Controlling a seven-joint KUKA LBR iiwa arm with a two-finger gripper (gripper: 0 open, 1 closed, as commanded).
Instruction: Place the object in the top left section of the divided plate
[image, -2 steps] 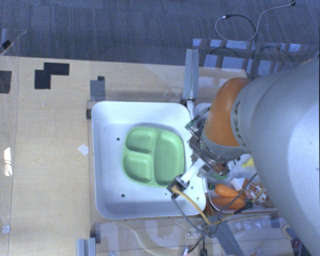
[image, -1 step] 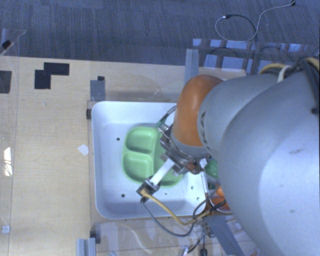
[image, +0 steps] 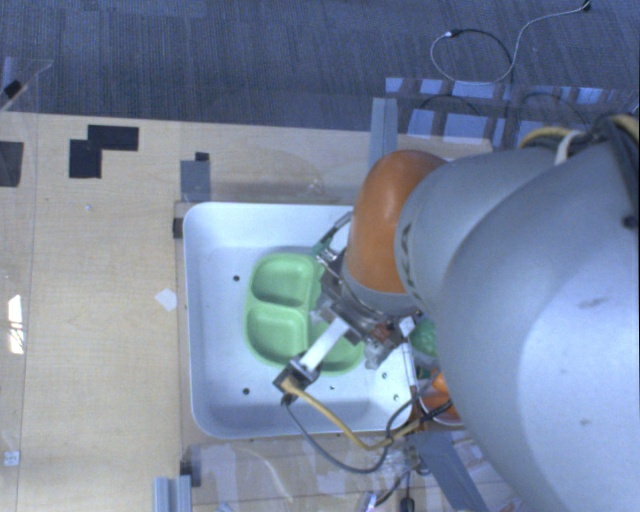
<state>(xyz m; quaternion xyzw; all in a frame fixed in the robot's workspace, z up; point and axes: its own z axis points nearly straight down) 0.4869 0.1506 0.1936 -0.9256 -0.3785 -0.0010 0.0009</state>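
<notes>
I see the arm (image: 520, 300) reaching in from the right and covering most of that side, its orange band (image: 385, 235) sitting over the right edge of the left bin (image: 215, 330). The green divided plate (image: 285, 305) lies inside that bin, a little right of the middle; two of its sections show on the left side, one above the other, and the arm hides the rest. The claw (image: 345, 325) hangs over the plate's right part, low against it. From my view I cannot tell how the claw stands, or whether it has anything in it. A white piece with a dark tip (image: 300, 372) sticks out from the wrist toward the lower left, and a yellow cable (image: 335, 425) trails from it across the bin's lower rim. Something green (image: 425, 338) and something orange (image: 438, 400) peek out beside the arm, in the right bin; I cannot make out what they are. The counter (image: 90, 330) is pale wood.
</notes>
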